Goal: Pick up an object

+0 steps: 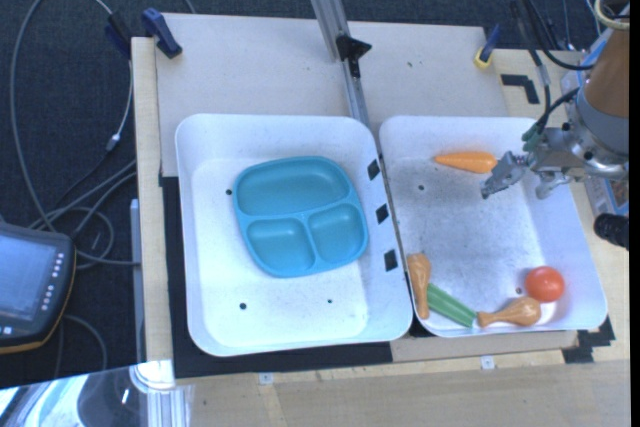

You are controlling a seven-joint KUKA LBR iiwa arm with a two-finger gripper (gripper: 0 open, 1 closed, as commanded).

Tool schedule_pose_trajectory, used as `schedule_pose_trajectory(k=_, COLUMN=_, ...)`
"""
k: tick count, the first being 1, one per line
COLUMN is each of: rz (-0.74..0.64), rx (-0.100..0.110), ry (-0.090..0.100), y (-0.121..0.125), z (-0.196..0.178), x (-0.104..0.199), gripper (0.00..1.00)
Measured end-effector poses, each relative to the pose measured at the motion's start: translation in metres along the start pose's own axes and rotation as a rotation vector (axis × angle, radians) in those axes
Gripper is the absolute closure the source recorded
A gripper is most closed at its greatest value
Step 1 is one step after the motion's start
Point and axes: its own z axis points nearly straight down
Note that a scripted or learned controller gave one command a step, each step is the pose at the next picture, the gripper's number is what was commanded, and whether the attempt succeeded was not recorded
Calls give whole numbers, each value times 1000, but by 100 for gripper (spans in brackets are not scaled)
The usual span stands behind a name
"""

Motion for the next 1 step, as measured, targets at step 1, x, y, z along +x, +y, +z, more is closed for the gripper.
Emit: schedule_pose_trajectory(k=1, rz=1, rx=-1, ry=0, y=0, z=0, x=0, gripper=0)
